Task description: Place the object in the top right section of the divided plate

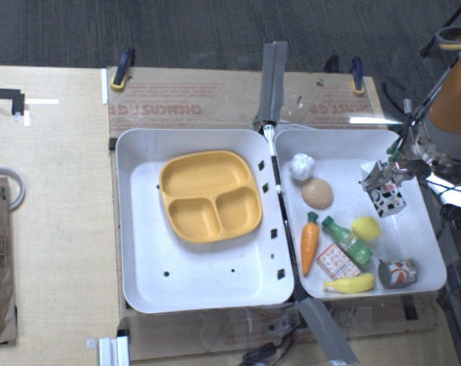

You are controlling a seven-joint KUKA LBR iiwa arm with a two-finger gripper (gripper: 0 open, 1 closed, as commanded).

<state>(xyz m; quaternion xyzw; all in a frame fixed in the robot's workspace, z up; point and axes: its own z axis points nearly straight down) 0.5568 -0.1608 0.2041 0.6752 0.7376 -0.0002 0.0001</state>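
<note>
My claw hovers over the right bin, above a dotted white block; whether it grips, I cannot tell. The yellow plate waits.

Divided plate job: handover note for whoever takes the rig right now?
Hand: over the upper right of the right bin, above a black-and-white patterned object; whether it grips anything cannot be told.
Divided plate: yellow, in the left bin, nothing in any section.
Right bin holds a white crumpled piece, tan ball, carrot, green bottle, lemon, banana, red-patterned packet, can.
Done: nothing placed.
Left: pick one object, set it in the plate's top right section.
</note>
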